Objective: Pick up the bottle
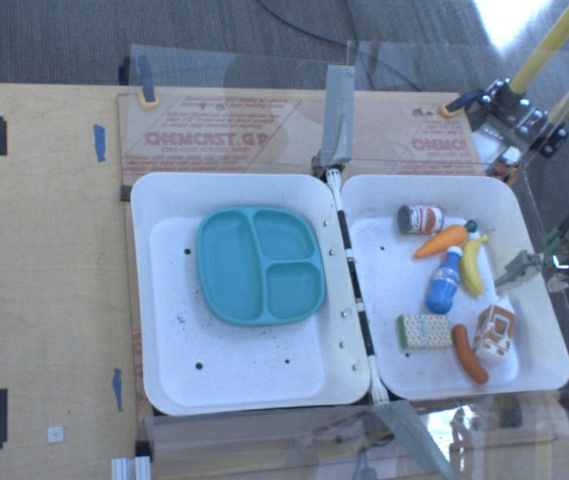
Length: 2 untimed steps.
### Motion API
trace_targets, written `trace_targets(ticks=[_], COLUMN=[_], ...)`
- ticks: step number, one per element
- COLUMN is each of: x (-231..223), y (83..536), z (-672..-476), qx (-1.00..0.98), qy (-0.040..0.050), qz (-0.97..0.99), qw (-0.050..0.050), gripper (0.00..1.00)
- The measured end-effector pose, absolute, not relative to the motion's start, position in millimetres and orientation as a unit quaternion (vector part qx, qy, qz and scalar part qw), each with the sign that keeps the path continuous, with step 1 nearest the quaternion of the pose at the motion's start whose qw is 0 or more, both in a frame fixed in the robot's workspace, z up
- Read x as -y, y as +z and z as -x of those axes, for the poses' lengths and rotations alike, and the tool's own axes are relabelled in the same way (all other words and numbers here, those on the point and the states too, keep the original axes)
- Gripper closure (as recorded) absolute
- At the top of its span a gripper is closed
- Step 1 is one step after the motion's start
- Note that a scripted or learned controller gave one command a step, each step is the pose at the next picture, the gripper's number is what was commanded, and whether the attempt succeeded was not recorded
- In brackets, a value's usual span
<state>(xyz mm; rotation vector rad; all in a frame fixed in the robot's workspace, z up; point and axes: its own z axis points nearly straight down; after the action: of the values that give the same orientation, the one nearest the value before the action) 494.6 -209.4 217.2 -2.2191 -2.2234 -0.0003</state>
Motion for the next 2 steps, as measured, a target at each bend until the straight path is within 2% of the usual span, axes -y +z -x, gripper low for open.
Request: trace_targets(ticks=[1,2], x=[199,199], y=[88,100], z=[-585.2,-586.5], qx=[0.723,0.723], qy=[-0.0017,-0.0035], qz=[0.691,0.691], qw=[-0.004,-0.005], gripper=[0.0,1.0])
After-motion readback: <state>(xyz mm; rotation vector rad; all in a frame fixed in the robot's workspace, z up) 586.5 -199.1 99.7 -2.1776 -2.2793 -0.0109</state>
